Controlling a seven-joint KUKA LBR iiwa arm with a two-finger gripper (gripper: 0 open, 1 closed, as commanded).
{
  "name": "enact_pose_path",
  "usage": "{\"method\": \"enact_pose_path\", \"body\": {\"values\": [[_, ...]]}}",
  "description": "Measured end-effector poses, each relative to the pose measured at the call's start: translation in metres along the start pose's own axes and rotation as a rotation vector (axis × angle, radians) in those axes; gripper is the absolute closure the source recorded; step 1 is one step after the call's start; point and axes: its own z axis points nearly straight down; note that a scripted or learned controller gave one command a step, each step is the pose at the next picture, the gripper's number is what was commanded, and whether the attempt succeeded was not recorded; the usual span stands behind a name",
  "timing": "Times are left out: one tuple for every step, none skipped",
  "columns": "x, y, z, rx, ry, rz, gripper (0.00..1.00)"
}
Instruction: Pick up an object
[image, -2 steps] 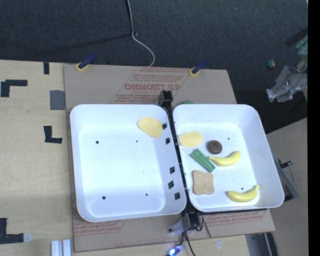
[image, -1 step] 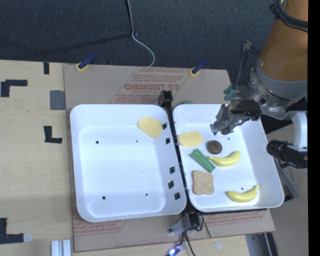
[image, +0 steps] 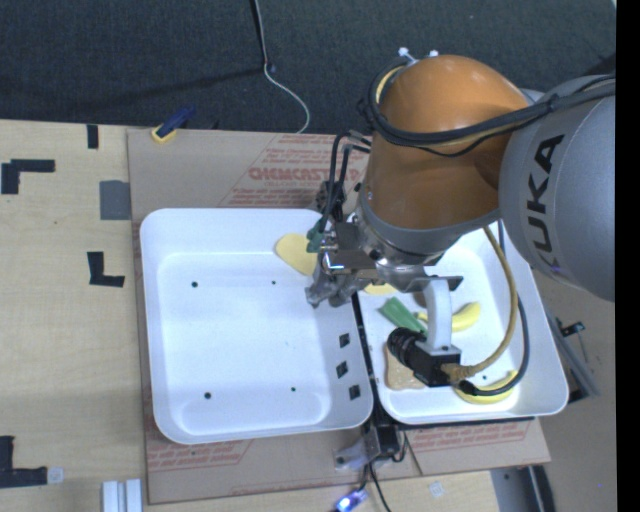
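Yellow flat piece (image: 291, 254) lies at the left bin's (image: 160, 300) back edge, just behind and left of the gripper (image: 328, 285), which hangs over the bins' shared rim; its opening can't be judged. Right bin (image: 545, 385): green piece (image: 402, 314), banana (image: 462, 318).

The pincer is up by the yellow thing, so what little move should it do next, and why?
Probably ease a bit lower over the yellow thing. The pincer sits at that thing's edge, at the far rim of the left bin, and nothing shows between its fingers, so no grasp looks made yet.
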Motion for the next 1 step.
{"method": "enact_pose_path", "body": {"values": [[-0.0056, 0.0017, 0.023, -0.006, -0.001, 0.013, 1.0]]}}
